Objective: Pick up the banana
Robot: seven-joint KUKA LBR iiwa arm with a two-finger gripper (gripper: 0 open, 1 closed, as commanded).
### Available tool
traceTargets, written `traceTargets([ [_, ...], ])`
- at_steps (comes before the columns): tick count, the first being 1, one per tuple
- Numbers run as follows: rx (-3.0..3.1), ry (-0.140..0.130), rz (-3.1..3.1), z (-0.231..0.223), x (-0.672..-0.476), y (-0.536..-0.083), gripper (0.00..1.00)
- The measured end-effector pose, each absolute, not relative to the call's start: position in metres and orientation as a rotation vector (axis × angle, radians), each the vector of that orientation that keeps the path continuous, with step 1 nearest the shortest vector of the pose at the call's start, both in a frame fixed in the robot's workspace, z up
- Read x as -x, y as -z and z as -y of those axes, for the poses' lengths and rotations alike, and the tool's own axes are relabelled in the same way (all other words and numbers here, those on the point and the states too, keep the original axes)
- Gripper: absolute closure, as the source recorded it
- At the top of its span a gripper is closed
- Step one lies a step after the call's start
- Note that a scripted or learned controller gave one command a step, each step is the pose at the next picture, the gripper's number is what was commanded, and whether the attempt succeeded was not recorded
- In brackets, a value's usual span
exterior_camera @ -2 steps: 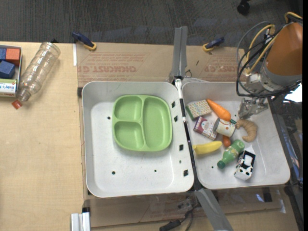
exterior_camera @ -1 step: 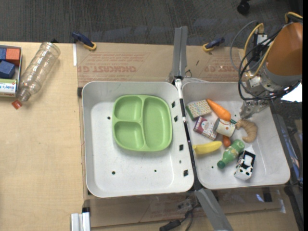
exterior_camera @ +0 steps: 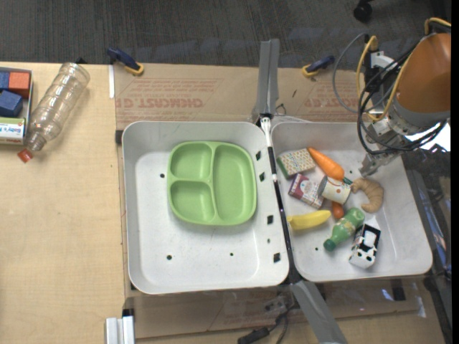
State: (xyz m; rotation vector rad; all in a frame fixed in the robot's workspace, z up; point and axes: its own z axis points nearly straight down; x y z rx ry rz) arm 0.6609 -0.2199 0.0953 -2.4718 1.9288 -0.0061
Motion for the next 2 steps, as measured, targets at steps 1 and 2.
traceTargets([
  [1, 2.658, 0.001, -1.665, 0.2099, -0.66, -0.0935, 1.0],
  [2, 2.805, 0.007, -1.403, 0.2128, -0.661, -0.0956, 1.0],
])
